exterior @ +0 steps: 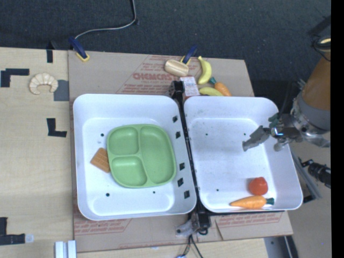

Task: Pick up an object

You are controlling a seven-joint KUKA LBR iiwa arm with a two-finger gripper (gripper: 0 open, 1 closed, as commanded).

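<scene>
1. Bench [32, 160]: pale wood-grain surface with black tape marks on its left part; a cardboard sheet [145, 77] with red print lies under the two bins.
2. Left bin [86, 198]: shallow, white. Holds a green divided plate [142, 155] with three compartments, lying flat near the middle. A tan cracker-like piece [100, 159] sits at the plate's left edge, partly tucked beneath it.
3. Right bin [226, 117]: shallow, white, set touching the left bin along a black clip seam. Its near-right corner holds a red tomato [258, 186] and, just in front of it, an orange carrot [250, 202] with a green tip, lying along the front wall. The two are just beside each other.
4. End effector [263, 137]: reaches in over the right bin's right wall, above the bin floor, well apart from the tomato and carrot. One dark finger [253, 140] points left and down; whether the fingers are apart or together cannot be told. Nothing is seen between them.
5. Arm [317, 101]: grey with an orange section, at the right edge.
6. Behind the bins, on the cardboard: a tan bread roll [176, 66], a yellow banana [205, 71], an orange item [221, 88] and a small printed box [189, 85], clustered together.
7. Far left of bench: a croissant [44, 83], well apart from both bins.
8. Two blue clamps [78, 48] at the cardboard's rear edge; a white cable [131, 4] runs across the dark floor behind.
</scene>
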